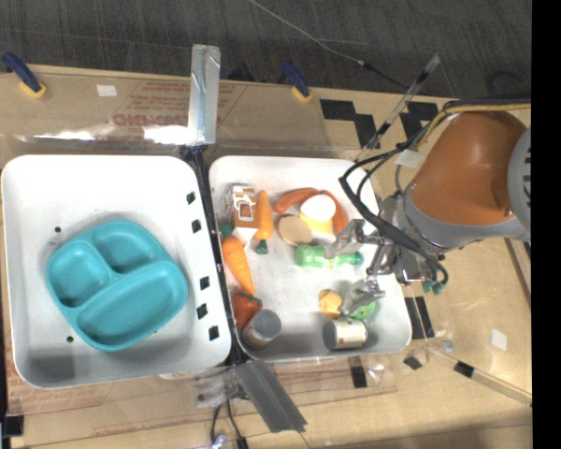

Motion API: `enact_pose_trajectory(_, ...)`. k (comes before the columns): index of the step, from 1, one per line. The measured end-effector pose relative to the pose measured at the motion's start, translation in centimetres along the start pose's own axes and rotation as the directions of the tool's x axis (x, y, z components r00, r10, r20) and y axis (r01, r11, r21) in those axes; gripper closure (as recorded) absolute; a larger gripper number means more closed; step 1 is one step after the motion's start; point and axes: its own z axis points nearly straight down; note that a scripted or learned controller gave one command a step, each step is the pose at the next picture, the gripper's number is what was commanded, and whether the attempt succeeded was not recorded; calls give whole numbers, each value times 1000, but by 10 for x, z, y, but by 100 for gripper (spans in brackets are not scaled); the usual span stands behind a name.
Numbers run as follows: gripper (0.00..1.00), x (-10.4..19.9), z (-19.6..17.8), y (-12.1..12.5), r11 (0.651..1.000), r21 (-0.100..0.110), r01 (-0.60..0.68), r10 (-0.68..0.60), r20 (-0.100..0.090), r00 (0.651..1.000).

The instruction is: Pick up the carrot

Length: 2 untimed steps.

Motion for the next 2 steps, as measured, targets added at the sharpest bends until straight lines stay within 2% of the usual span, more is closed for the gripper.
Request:
enact_pose_trajectory(1,0,-3,116,-21,1000,2,-19,19,7,1000)
enact_pose_trajectory(2,0,13,118,30,999,-2,-53,53,-1,999)
